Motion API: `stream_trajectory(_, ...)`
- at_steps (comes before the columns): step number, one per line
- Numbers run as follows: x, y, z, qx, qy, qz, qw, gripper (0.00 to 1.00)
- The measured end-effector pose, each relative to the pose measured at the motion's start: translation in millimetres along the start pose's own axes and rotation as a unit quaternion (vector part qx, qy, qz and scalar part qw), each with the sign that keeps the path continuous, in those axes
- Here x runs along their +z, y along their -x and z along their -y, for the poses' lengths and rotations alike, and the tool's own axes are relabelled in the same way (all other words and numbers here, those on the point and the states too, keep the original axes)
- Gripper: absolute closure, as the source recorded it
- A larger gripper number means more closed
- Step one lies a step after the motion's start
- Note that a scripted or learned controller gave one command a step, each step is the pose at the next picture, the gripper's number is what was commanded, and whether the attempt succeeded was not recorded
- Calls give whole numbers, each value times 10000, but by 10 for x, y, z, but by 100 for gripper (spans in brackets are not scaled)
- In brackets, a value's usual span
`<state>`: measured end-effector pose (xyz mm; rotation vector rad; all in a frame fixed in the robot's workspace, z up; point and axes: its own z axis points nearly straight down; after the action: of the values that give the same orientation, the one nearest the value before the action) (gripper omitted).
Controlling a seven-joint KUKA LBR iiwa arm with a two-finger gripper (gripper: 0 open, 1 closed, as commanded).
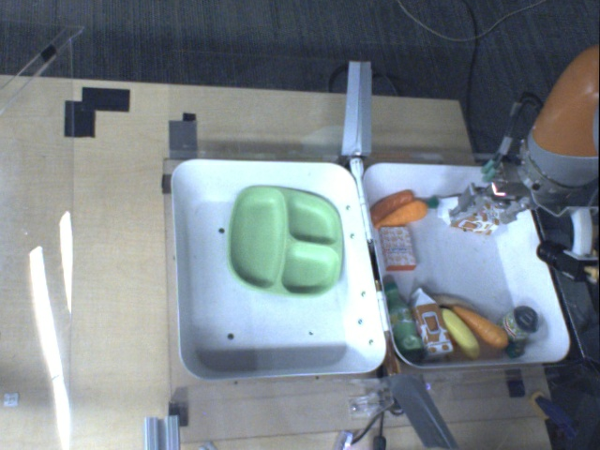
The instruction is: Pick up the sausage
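Sausage [394, 202] beside carrot [406, 215], right bin [497, 270] far-left corner; hand [489, 191] near crumpled packet [478, 216], grip state unclear.

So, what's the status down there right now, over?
End effector at right bin's far corner, above a crumpled wrapper. Sausage across the bin, not gripped, beside a carrot. Bare floor between them.

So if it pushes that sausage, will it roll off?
Probably a little: the sausage looks rounded and smooth, so it may roll or slip. It lies against the carrot near the bin corner, which should stop it. It looks toy-like, likely light and stiff.
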<state>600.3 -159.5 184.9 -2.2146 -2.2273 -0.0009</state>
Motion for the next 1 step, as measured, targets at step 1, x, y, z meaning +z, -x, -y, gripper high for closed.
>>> stream_trajectory(1, 916, -361, -241, 383, 21, 6, 9993, 0)
